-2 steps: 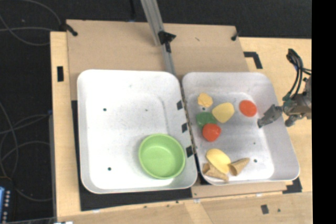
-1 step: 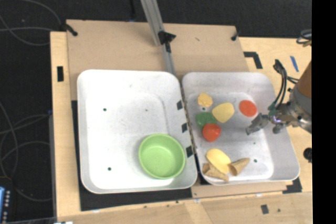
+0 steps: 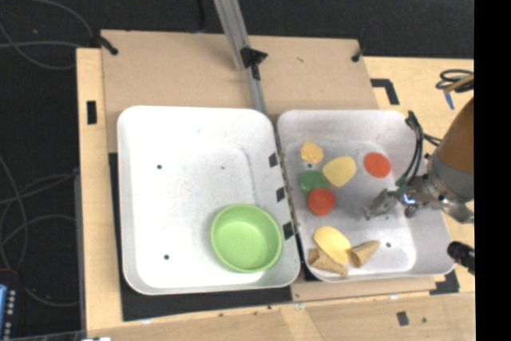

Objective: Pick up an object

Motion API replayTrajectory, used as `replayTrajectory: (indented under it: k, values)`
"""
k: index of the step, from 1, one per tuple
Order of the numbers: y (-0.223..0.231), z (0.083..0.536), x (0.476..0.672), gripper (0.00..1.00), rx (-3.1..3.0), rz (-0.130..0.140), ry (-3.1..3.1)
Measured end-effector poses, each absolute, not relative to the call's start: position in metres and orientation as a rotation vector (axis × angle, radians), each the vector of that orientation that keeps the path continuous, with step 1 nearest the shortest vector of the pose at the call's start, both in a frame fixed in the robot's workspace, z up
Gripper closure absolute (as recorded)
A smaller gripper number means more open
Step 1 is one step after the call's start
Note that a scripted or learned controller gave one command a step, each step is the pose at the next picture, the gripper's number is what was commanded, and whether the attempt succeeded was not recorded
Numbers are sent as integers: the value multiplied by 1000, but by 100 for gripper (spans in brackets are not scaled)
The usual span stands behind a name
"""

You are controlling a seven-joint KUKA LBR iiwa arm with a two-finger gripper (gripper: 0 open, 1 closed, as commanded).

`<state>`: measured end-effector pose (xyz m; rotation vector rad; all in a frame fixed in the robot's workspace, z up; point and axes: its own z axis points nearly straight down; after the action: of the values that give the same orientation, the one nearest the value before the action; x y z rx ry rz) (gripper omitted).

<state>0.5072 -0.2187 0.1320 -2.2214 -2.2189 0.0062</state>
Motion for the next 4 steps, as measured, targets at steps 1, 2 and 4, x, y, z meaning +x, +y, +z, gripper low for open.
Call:
replayTrajectory:
  k: [1, 2, 4]
  values:
    - [-219, 146, 510, 100, -2228, -4, -2221]
    - [-222, 192, 505, 100, -2229, -5, -2223]
    - [-172, 238, 514, 100, -2214, -6, -2233]
